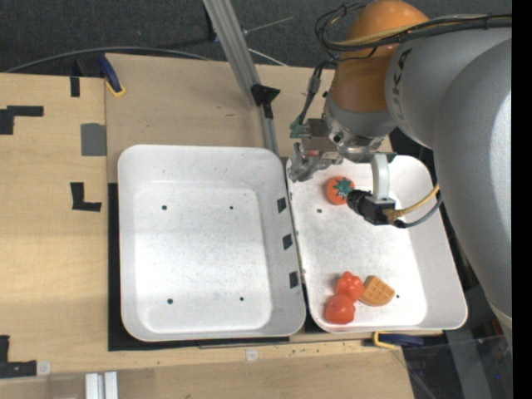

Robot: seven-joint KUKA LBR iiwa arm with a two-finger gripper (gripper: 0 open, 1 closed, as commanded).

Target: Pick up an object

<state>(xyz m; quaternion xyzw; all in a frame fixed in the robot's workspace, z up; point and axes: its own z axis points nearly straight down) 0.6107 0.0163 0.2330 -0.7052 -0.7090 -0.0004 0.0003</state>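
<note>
The pincer (309, 166) is seen at the upper left corner of the right bin (416, 306); how far it is opened cannot be told. An orange-red tomato-like object (337, 190) lies just beside it, apart from it. Two red pieces (342, 298) and a waffle-like piece (376, 291) are grouped near the bin's front edge.

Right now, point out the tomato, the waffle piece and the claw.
tomato (337, 190), camera view, its orange body.
waffle piece (376, 292), camera view, its gridded face.
claw (304, 166), camera view, its lower tip.
</note>
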